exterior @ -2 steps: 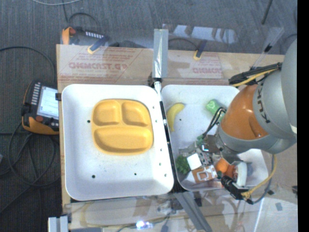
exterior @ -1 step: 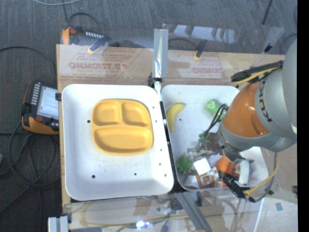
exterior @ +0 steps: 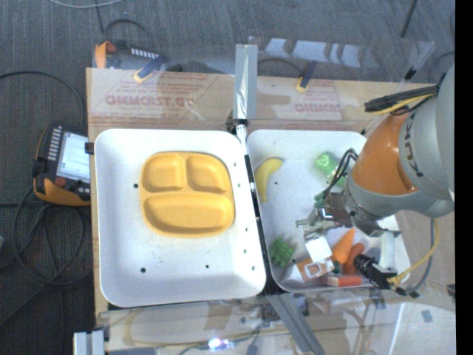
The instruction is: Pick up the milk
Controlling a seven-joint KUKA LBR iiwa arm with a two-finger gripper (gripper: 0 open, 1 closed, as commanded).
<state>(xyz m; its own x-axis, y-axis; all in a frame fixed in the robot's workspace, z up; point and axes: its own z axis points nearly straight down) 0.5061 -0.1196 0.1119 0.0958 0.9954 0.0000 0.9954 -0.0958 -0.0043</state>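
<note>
Camera view from above: two white bins are seen side by side on the surface (exterior: 103, 80), and the grey arm (exterior: 436, 154) with its orange band is reaching in over the right one. The left bin (exterior: 118, 272) is taken up by a yellow divided tray (exterior: 188, 193), well apart from the action. The right bin (exterior: 295, 143) is crowded: a yellow banana (exterior: 266, 173) is lying near the divider, a green item (exterior: 324, 163) sits toward the far wall, a green broccoli-like piece (exterior: 281, 251) rests at the near left, and an orange carrot (exterior: 343, 247) is tucked beside the arm.

Now to the milk (exterior: 316, 260): a small white carton with a brown label is lying in the near part of the right bin, between the broccoli-like piece and the carrot, resting on the bin floor. The jaws (exterior: 319, 220) are hanging just above and behind it, low in the bin. Whether they are spread or closed cannot be told from this angle; nothing is seen gripped between them.

So the approach appears largely made, but the carton is judged not yet grasped or lifted. The descent onto it, the squeeze and the lift are all left to be done.
</note>
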